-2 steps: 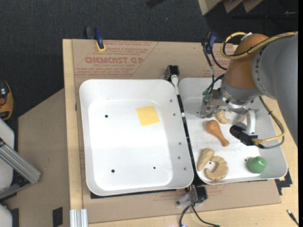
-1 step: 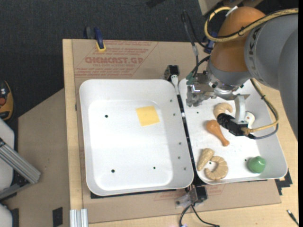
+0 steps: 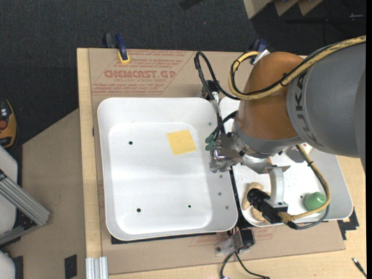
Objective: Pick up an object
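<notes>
**A:** Yellow square (image 3: 181,142): entry status?

**B:** Not picked up. It lies loose, with nothing gripping it.

**A:** List outward from the gripper, please.

**B:** Item 1, gripper (image 3: 220,154). Middle right of the frame, over the seam where the left bin (image 3: 106,156) meets the right bin (image 3: 342,182), tucked under the arm (image 3: 273,97). Open or closed: cannot tell, as the arm's bulk covers most of it. No object seen in its hold.

**A:** Item 2?

**B:** Yellow square. Flat on the floor of the left bin, in that bin's upper right part. It is just left of the gripper and slightly higher in the frame. Near, and apparently not touching.

**A:** Item 3?

**B:** Green ball (image 3: 314,200). Lower right of the frame, in the right bin, beyond the arm and well apart from the gripper.

**A:** Item 4?

**B:** Brown board (image 3: 139,68) under both bins, with a blue clamp (image 3: 122,44) at the upper left.

**A:** Work outstanding?

**B:** In my judgement, all of it: approach, grip, lift. The square is the closer candidate, though being thin and flat it would likely be awkward to grip.
</notes>
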